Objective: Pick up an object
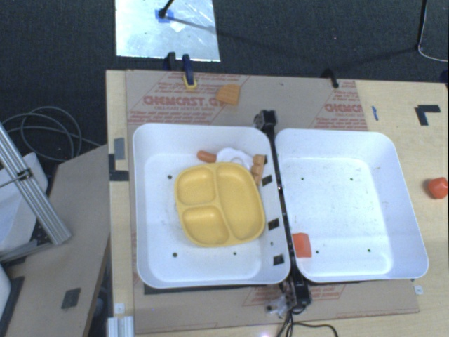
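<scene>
Pick not yet begun: every object lies loose, none lifted.

Whether the claw is spread or pressed together cannot be told, and nothing is seen between its fingers, so the whole task appears to be left: approach, closing and lifting. Places can be given only against the view's right side, where the claw's arm reaches in. Closest to that side, a small red-orange piece (437, 187) rests on the bench outside the bins. Next comes the nearer bin (410, 209), holding one orange block (301, 244) by its far wall. Farthest from the claw's entry, the other bin (151, 209) holds a yellow divided plate (218, 206), with an orange sausage-shaped piece (207, 156), a white item (231, 156) and a small tan block (258, 166) just behind the plate. The lone orange block looks like the easiest candidate, standing apart from everything else.
</scene>
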`<state>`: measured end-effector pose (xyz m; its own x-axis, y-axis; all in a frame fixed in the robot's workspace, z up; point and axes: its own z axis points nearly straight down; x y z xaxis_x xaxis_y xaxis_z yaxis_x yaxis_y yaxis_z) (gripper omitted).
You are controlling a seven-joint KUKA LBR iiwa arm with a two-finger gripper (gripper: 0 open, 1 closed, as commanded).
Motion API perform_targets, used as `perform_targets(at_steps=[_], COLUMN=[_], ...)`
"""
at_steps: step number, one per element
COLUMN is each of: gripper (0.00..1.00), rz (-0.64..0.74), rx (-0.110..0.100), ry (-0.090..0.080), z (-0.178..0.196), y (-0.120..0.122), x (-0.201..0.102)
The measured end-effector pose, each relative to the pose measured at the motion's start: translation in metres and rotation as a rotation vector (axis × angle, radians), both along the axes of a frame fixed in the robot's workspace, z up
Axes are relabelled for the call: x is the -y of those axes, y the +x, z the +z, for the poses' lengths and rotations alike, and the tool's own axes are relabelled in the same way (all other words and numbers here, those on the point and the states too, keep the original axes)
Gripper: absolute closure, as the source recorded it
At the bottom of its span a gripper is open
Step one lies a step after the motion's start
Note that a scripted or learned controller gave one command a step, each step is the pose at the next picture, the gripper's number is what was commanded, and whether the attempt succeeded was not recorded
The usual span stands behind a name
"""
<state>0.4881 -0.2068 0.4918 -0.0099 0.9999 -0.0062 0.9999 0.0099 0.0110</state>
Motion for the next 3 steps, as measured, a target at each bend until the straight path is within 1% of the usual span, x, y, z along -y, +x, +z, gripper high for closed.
perform_targets(at_steps=[1, 2, 3], gripper=[0.00, 1.00, 0.00], rz=[0.000, 0.004, 0.004], rx=[0.000, 0.005, 0.004], ry=[0.000, -0.003, -0.003], z=[0.000, 0.012, 0.011], y=[0.000, 0.001, 0.001], x=[0.000, 0.000, 0.000])
